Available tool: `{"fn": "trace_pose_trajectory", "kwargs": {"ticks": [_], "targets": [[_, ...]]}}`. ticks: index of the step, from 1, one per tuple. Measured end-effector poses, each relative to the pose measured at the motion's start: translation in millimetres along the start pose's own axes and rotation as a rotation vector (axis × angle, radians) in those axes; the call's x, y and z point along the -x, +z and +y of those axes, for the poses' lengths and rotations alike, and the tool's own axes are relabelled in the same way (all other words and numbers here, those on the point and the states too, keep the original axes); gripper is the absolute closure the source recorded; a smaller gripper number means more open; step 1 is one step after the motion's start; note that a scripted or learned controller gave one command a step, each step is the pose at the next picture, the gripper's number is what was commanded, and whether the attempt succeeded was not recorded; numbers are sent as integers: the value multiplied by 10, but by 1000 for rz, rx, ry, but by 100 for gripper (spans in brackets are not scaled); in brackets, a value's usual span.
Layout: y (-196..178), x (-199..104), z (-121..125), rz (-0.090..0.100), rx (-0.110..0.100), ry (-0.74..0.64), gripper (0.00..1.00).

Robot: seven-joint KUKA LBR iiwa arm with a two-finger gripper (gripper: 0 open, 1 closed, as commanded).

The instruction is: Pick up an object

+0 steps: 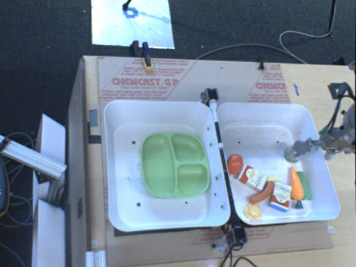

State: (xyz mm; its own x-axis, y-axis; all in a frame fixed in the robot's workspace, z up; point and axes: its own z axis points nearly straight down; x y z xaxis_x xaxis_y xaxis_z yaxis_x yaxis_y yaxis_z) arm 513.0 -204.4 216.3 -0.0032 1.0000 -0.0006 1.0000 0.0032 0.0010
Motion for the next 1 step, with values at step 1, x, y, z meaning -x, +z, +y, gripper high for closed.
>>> {"fn": "trace_pose_trajectory", "kwargs": {"ticks": [1], "targets": [[845,-337,378,1,-2,-1,0]]}}
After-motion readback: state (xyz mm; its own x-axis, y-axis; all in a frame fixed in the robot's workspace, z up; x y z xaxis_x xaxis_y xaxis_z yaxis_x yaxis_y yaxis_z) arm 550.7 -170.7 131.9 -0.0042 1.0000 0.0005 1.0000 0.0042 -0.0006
